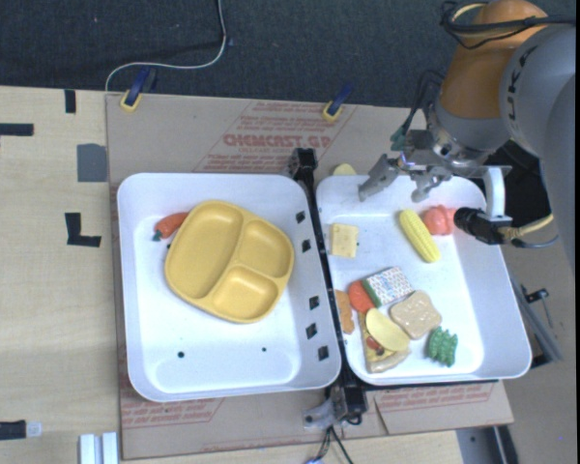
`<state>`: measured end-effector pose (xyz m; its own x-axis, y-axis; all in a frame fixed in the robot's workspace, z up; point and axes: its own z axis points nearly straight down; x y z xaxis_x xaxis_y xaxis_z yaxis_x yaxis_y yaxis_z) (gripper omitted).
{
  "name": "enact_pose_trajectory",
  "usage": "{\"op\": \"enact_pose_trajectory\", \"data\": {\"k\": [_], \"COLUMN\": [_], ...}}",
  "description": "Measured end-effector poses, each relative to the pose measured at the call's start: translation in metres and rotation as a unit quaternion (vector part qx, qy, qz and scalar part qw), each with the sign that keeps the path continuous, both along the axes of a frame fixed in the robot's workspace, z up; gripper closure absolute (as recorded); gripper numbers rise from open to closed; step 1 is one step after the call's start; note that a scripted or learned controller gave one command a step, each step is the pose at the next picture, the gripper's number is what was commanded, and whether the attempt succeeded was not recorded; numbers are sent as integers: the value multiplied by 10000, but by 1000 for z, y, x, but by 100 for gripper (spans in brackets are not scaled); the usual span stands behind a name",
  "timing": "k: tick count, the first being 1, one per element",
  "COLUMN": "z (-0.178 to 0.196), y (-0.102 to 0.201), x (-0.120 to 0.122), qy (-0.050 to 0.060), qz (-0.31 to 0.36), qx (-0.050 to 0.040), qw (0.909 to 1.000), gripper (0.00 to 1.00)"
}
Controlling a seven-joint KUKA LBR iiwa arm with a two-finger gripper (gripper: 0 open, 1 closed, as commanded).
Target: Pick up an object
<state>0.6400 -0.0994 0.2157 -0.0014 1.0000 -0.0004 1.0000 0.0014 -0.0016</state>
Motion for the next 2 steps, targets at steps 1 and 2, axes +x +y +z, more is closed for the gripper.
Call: {"op": "enact_pose_trajectory", "data": {"k": [1,2], "z": [-115,-107], "y": [-90,-90], "x": [4,4], "qy": [-8,-3], "qz": [15,11], "qx": [17,14], "qw": [10000,10000], "gripper": [0,100]}}
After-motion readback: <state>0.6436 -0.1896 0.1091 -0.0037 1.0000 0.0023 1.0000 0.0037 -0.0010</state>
